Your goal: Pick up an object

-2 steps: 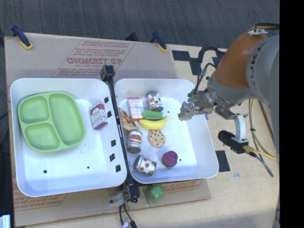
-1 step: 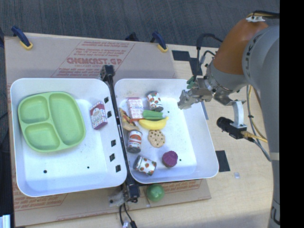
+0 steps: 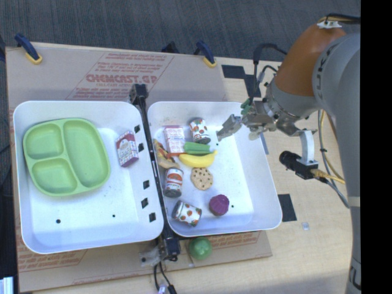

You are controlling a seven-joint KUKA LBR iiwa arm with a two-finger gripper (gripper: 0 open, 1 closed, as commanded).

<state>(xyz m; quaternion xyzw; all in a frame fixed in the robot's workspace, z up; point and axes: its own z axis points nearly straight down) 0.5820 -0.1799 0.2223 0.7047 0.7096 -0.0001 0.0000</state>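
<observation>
Yellow banana [image 3: 198, 159] lying flat, right bin [image 3: 260, 182] centre.

Right bin [image 3: 260, 182] right side bare, clutter [image 3: 187, 164] crowding its left

Tabletop [image 3: 306, 250] was light wood, with printed cardboard [image 3: 116, 72] clamped flat by blue clips [image 3: 27, 48]. Dark grey carpet [image 3: 153, 11] ran behind it. Lighting was even, with soft shadows.

Gripper [image 3: 225, 129] hovers over the right bin [image 3: 260, 182], just beside the small can [image 3: 199, 130] and banana [image 3: 197, 159].
</observation>
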